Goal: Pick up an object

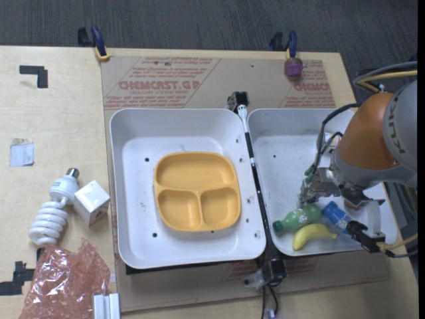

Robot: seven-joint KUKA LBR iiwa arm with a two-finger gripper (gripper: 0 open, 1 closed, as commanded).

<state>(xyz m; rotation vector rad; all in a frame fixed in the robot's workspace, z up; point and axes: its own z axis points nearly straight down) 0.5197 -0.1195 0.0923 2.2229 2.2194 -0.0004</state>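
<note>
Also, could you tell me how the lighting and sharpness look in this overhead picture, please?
In the camera view the light is even and soft, with only faint shadows inside the left bin around the yellow tray; no strong glare on the right bin; the green bottle and banana read fairly sharp, while the gripper is small and cluttered, its details hard to make out.

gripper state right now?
Gripper: cannot tell open or closed; it sits low in the right bin just above the green bottle. No object visibly held.
</note>
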